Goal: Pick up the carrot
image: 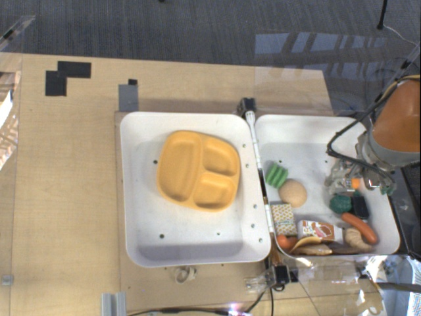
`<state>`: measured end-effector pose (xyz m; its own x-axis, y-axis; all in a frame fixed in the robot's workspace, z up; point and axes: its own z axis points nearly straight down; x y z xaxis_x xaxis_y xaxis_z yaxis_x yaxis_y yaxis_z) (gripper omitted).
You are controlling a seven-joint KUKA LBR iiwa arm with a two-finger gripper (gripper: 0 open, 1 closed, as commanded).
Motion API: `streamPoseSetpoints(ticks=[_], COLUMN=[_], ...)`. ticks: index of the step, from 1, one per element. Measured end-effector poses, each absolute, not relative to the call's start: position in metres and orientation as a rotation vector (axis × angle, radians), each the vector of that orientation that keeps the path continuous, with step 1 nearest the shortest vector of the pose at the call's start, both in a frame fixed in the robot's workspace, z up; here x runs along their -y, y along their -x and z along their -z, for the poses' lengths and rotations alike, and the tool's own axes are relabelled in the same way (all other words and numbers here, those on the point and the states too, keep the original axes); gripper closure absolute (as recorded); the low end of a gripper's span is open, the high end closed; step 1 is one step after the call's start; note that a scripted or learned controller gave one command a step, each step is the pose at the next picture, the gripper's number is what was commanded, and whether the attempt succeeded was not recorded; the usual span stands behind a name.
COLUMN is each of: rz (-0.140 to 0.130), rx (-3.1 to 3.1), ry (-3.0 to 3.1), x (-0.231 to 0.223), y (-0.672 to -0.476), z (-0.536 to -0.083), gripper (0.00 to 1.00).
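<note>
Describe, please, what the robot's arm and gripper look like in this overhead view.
The arm is a rounded body with a broad orange band over a grey section, and black cables loop along its left side. Below it, the gripper is a small metallic assembly with dark parts.

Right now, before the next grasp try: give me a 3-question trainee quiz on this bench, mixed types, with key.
1. True or false: the yellow three-compartment plastic plate lies in the right shallow white bin.
2. The grey arm's gripper hangs over: A) the left shallow white bin; B) the right bin; C) the bare wooden bench.
3. Fill in: the ridged toy beside the beige round ball is ____ in colour.

Key: 1 false, the plate is in the left bin. 2 B. 3 green.
</note>
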<state>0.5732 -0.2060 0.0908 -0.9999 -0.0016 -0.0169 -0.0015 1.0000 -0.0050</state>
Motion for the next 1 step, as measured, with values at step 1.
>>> streamPoseSetpoints(ticks=[1], rz=[0.011], rx=[-3.100], ry=[0.373], x=[0.2063], y=[-0.5500], z=[-0.0911], gripper=[0.00])
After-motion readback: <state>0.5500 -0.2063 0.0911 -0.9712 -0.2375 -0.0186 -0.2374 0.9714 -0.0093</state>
